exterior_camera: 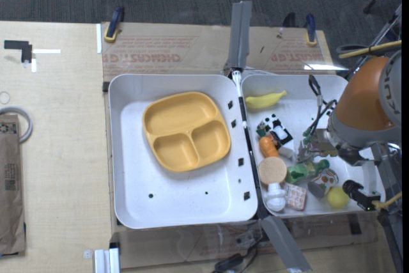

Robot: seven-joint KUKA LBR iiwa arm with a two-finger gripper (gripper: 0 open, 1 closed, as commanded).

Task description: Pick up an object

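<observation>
The right bin (295, 82) holds a heap of small toys. A yellow banana (265, 99) lies near its far edge. Below it sit a black-and-white toy (276, 129), an orange carrot (268, 146), a round tan disc (273, 170), a green toy (304, 171), a pink-patterned block (295, 196) and a yellow ball (337, 197). My gripper (307, 151) reaches down from the right into the middle of this bin, just above the green toy. The orange-banded wrist (364, 99) hides the bin's right side.
The left bin (128, 156) carries a yellow divided plate (186, 130). A grey divider bar (239, 35) runs between the bins at the back. Blue clamps (115, 23) hold cardboard behind the bins. A brown bag (11, 182) lies on the bench at far left.
</observation>
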